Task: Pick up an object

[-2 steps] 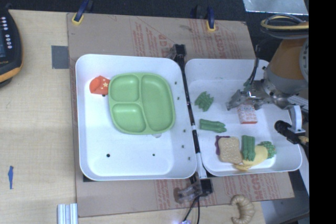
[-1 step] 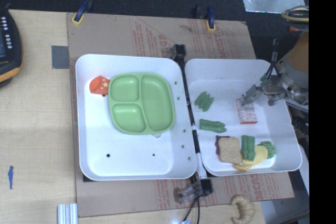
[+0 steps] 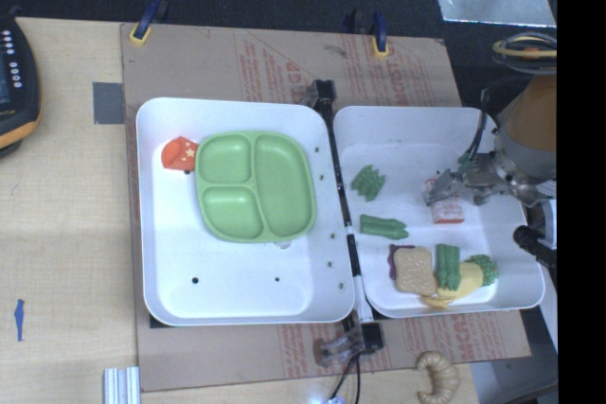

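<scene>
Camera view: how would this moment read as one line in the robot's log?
task: pick up object | gripper: low in right bin, over small red-and-white item | hold: not confirmed | left bin: green divided plate

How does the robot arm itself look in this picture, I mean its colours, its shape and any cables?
The arm comes in from the right edge as a rounded grey body with an orange band above the wrist. A thin dark cable curves along its left side. At the end sits the gripper, a small assembly of grey metal and dark parts, too blurred for markings to be read.
</scene>
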Controlling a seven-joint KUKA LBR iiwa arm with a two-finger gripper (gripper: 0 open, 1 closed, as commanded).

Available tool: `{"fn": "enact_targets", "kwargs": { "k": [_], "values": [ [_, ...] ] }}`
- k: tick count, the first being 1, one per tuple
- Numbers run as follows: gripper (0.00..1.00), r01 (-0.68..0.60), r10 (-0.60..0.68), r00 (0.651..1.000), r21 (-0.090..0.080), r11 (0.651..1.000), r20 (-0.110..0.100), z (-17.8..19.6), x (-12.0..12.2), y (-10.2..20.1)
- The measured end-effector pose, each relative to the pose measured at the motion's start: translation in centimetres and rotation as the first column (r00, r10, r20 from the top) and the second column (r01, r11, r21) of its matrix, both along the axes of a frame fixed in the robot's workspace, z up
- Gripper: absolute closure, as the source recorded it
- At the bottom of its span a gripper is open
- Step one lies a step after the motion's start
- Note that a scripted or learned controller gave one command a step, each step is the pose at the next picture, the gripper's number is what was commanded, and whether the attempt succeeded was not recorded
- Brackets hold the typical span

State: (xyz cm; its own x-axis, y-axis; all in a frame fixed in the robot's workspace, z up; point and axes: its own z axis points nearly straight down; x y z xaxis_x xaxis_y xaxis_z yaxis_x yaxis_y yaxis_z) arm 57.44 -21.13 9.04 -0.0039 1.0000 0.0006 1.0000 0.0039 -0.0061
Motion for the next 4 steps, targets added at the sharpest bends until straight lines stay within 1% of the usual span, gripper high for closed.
{"fn": "enact_targets", "kwargs": {
  "k": [1, 2, 3, 4],
  "values": [
    [0.0, -0.001, 0.001, 1.0, -0.001, 1.0, 0.007, 0.2, 2.5, -0.1],
    [0.0, 0.001, -0.001, 1.0, 0.0, 1.0, 0.0, 0.1, 0.4, 1.4],
    [0.0, 0.001, -0.001, 1.0, -0.001, 1.0, 0.006, 2.5, 0.5, -0.1],
    [0.0, 0.0, 0.0, 1.0, 0.004, 1.0, -0.005, 1.3, -5.8, 4.9]
  ]
}}
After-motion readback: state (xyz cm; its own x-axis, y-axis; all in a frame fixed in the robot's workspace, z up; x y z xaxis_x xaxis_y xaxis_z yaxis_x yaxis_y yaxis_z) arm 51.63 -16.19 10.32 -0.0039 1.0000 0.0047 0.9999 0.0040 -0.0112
